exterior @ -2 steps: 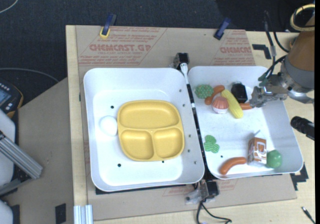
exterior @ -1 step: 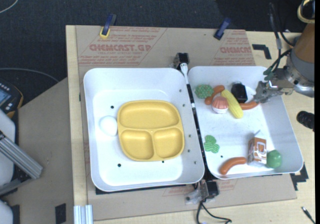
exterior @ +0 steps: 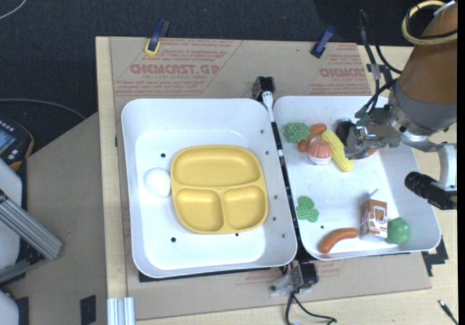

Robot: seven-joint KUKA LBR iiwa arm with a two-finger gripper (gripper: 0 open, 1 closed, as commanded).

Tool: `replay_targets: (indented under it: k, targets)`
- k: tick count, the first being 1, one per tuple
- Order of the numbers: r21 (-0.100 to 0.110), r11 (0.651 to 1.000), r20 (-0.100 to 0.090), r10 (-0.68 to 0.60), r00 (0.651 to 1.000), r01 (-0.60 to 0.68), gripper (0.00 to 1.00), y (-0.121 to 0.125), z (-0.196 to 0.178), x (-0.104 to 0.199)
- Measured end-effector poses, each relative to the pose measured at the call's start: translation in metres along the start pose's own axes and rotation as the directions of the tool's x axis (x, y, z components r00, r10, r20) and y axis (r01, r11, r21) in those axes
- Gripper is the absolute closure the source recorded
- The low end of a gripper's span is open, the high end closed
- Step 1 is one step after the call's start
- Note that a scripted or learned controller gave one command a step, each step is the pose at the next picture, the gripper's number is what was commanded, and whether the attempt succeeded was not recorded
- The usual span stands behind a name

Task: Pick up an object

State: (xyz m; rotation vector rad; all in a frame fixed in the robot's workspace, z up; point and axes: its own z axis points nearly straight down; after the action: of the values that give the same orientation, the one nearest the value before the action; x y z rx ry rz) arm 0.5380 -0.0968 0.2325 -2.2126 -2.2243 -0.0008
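My gripper [exterior: 354, 140] hangs low over the far part of the right bin [exterior: 407, 171], just right of a yellow corn cob [exterior: 337, 150]. Close to the corn lie a pink-and-white round toy [exterior: 318, 150], a small orange carrot piece [exterior: 317, 129] and a green leafy piece [exterior: 295, 131]. Nearer the front of that bin are another green leafy piece [exterior: 306, 209], an orange sausage [exterior: 336, 239], a brown-and-white box [exterior: 374, 218] and a green ball [exterior: 398, 230]. Whether anything is between the fingers cannot be made out.
The left bin [exterior: 145, 243] holds a yellow divided plate [exterior: 218, 188] and a white ball [exterior: 158, 182] at its left side. The two bins meet along a dark rim. The grey arm with its orange band [exterior: 432, 69] comes in over the right bin's far right corner.
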Motion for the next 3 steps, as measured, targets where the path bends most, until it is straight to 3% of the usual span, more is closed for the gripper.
replay_targets:
  k: [2, 3]
  targets:
    - [0.001, 1.000, 0.001, 0.002, 1.000, -0.002, 1.00, -0.018, 0.000, 0.076]
    - [0.002, 1.000, 0.003, 0.005, 1.000, -0.005, 1.00, -0.021, 0.015, 0.077]
